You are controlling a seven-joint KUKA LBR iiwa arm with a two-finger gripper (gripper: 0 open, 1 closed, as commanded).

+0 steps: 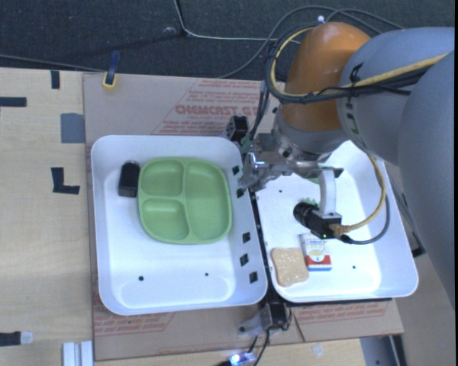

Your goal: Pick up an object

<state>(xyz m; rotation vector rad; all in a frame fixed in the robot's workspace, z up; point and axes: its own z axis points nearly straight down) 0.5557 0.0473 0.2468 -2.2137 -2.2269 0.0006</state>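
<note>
Likely target: tan pad (288, 266), lying flat near the front left corner of the right bin (382, 282).
Feel, by judgement: soft and light like a sponge, rough enough not to slip, more apt to squash than break.
Where to take hold: from above, across the narrower width, on the half clear of its neighbour.
Neighbour: small red-and-white carton (317, 259), touching or just beside the pad's right edge. Probably light and thin-walled, easy to dent or drag along.
Other candidates: green divided plate (185, 201) in the left bin (107, 227). Stiff, smooth, wide and flat, so graspable only at the rim.
Beside the plate: black block (129, 179), against its left edge.
Claw (253, 174): over the wall between the bins, near the plate's far right corner, well apart from the pad.
Claw state: wide or narrow cannot be told. Nothing seen held.
</note>
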